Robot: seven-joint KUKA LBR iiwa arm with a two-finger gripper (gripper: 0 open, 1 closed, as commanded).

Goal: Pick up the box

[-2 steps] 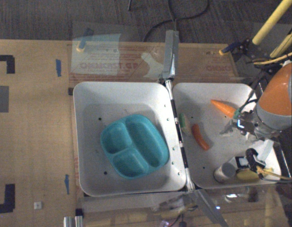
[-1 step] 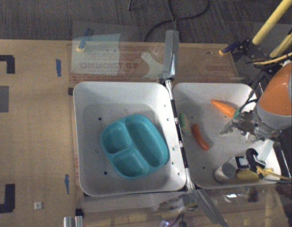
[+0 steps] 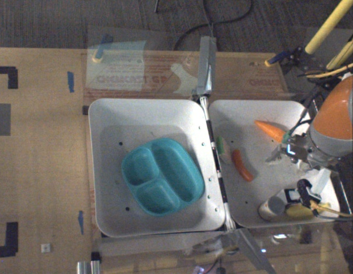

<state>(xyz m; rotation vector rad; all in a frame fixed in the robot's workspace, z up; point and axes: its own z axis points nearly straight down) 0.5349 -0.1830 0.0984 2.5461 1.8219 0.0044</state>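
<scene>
At the near edge of the right bin [image 3: 245, 213], you have a cluster of small things tucked into the corner: a pale cup [image 3: 271, 208] lying close to the rim, a yellow, banana-like piece [image 3: 299, 212] just beside it, and, touching both from behind, a small blocky thing with dark and white faces. That block is your best candidate for the box [image 3: 295, 194], though it is small and partly crowded, so treat the reading as a judgement. Its long axis is too small to make out. A little farther in, the gripper [image 3: 282, 152] hangs over the right bin's middle, at the end of the grey arm [image 3: 335, 119] with its orange band, which reaches in from the view's right. You cannot tell whether the gripper is released or clenched, and nothing shows held in it. The relation that matters is that the box lies toward the near side of the gripper and slightly to the view's right, near but apart. You would need to draw back toward the near corner. Just beyond the gripper lies a carrot [image 3: 269, 131], with a small red pepper [image 3: 242, 165] toward the bin's left. The left bin [image 3: 105, 119] holds a teal divided plate [image 3: 162, 176].
</scene>
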